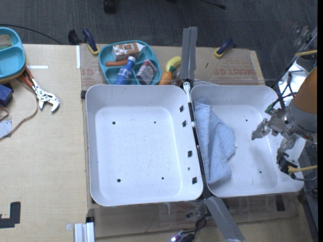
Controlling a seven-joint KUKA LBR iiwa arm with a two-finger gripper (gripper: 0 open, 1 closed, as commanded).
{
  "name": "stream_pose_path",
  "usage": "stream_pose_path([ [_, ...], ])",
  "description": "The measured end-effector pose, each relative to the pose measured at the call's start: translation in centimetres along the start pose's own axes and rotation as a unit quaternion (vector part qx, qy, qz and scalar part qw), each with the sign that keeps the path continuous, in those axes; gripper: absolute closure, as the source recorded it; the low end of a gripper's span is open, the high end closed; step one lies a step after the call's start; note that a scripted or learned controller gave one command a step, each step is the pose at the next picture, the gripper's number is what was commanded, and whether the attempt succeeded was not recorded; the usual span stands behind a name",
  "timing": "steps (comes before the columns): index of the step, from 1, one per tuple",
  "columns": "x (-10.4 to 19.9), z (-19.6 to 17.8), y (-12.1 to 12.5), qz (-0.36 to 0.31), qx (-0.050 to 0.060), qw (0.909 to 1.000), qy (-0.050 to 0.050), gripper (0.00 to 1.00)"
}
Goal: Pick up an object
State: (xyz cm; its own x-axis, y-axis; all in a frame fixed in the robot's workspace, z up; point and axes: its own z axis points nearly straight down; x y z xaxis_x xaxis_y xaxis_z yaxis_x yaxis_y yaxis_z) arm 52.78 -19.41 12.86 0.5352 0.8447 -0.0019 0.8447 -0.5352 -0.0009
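A pale blue cloth is seen crumpled along the left side of the right bin, its long axis running front to back; the gripper is held to its right, apart from it, with nothing clamped
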Motion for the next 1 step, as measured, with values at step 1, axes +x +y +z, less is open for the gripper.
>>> stream_pose_path([
  [1, -1.96, -7.48, -2.80, 0.023, 0.001, 0.9997, 0.000, 0.00],
])
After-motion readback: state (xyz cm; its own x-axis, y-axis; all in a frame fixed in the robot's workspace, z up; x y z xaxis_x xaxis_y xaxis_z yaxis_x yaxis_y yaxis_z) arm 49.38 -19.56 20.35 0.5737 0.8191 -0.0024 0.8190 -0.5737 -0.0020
